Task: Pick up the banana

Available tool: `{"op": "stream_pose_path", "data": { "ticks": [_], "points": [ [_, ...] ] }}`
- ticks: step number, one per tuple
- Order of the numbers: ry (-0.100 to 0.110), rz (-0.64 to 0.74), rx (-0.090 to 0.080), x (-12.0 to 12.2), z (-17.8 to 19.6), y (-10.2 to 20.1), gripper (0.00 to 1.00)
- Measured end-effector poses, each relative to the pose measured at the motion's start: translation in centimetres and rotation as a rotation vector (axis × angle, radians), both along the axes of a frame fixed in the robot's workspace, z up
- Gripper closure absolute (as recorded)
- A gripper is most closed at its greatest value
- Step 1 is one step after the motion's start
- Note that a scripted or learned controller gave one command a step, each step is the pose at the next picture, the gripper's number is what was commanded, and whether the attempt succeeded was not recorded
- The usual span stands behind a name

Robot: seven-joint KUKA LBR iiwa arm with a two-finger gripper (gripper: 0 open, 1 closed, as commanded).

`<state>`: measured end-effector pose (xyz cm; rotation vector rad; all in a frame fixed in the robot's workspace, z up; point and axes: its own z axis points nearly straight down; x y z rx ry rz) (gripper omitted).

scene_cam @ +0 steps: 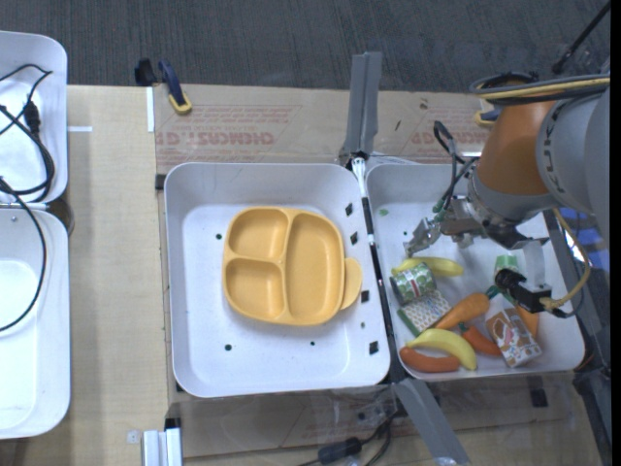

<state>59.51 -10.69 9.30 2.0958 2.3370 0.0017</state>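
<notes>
Two bananas lie in the right bin (pixel 383 194). One small banana (pixel 439 265) rests near the bin's middle, beside a green and red can (pixel 412 282). The other banana (pixel 446 345) lies curved at the front, on top of a red-orange item (pixel 427 361). My gripper (pixel 425 234) hangs over the right bin, just behind the small banana and slightly left of it. The grey arm with its orange band (pixel 509 153) reaches in from the right. Nothing shows held in the gripper.
An orange carrot (pixel 466 308), a checkered packet (pixel 424 314), a small carton (pixel 511 337) and a green item (pixel 506 263) crowd the right bin. A yellow divided plate (pixel 286 265) sits in the left bin (pixel 194 289). A metal divider (pixel 364 115) stands between the bins.
</notes>
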Motion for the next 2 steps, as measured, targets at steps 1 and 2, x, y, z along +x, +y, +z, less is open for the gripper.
{"op": "stream_pose_path", "data": {
  "ticks": [1,2],
  "points": [
    [0.002,-0.004,0.000,-0.04,0.83,-0.11,1.00],
    [0.002,-0.004,0.000,-0.04,0.83,-0.11,0.00]
  ]
}}
